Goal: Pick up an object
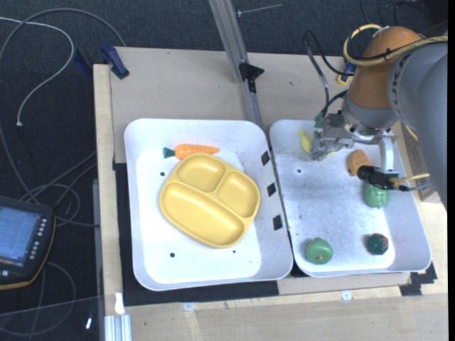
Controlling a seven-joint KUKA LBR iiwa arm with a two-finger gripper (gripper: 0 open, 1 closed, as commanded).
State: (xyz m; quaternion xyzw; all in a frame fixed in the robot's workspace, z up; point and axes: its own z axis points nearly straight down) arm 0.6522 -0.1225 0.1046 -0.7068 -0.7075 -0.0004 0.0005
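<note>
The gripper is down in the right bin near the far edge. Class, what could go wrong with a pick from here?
1. The gripper sits close to the far wall of the right bin, beside a yellow piece; the fingers may strike the wall.
2. The orange piece and green pepper lie close under the arm, so it may knock them.

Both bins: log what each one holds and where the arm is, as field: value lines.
left bin: yellow divided plate near the middle; toy carrot beyond it, by the far wall
right bin: green apple at the near edge; dark round fruit in the near right corner; green item and orange item along the right side; small yellow item at the far left
gripper: low over the right bin's far end, beside the small yellow item
jaws: state unclear
</note>
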